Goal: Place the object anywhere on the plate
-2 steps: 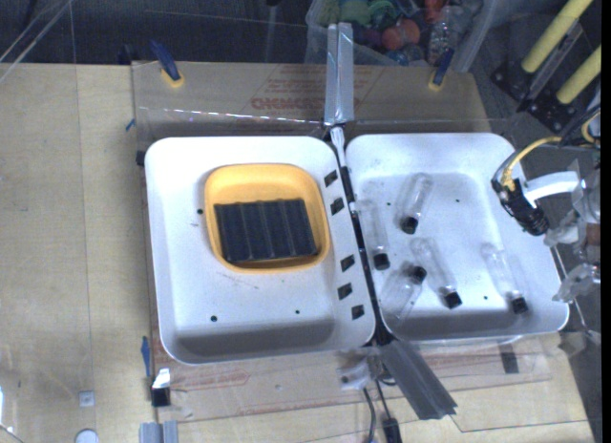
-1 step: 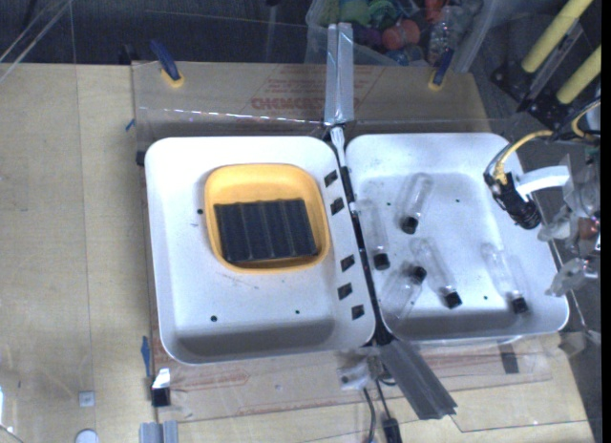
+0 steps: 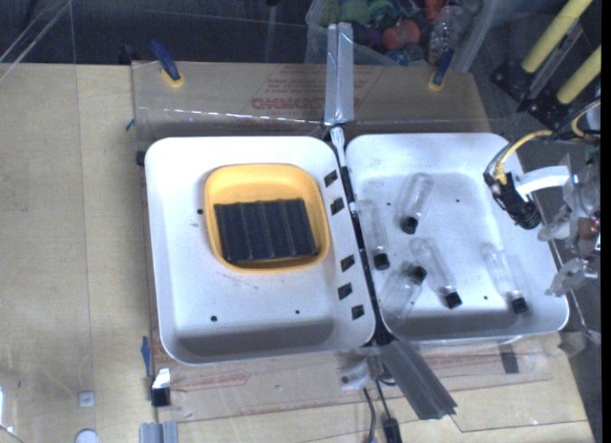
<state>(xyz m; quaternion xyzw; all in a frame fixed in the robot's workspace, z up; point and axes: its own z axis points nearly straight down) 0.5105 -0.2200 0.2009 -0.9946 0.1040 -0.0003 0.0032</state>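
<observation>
Clear plastic vials point(image 3: 412, 204) with black caps lie scattered flat in the right bin point(image 3: 449, 150), well apart from each other, so I judge any one of them can be picked as the object. My gripper point(image 3: 573, 241) sits at that bin's right edge, beside the vials rather than over one, and whether it is wide or narrow I cannot tell. On the yellow plate point(image 3: 265, 181) in the left bin point(image 3: 177, 241) lies a dark ribbed block point(image 3: 264, 229), leaving mostly bare rim to set a vial on

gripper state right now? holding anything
gripper: at the right bin's right edge; state cannot be told.
</observation>
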